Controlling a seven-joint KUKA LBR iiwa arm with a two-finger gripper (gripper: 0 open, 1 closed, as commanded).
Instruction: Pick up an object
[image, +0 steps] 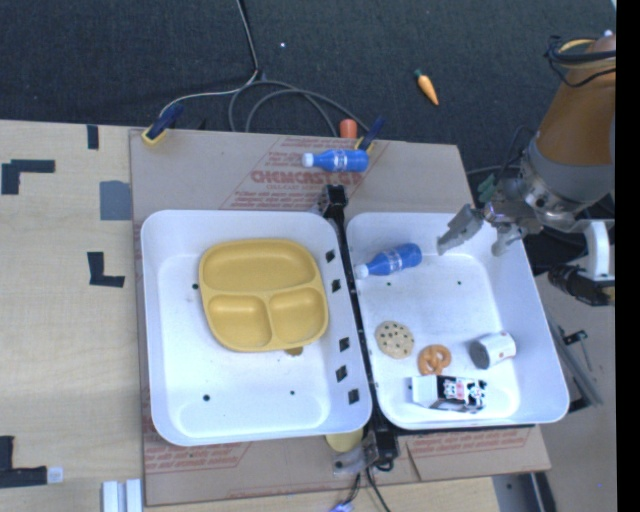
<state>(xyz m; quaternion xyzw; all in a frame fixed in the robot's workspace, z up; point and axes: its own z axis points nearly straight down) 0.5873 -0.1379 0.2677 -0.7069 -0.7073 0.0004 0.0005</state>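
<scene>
end effector: fingers spread, empty, above right bin's far edge | blue bottle: lying left of it, apart

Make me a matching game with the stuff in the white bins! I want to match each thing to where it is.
Things:
1. yellow divided plate
2. blue bottle
3. cookie
4. pretzel

Places:
A. right bin, near its top left corner, lying on its side
B. right bin, just left of the small grey and white cylinder
C. left bin, upper middle
D. right bin, between the blue bottle and the black and white carton, beside the pretzel

Pairs: 1-C, 2-A, 3-D, 4-B
</scene>
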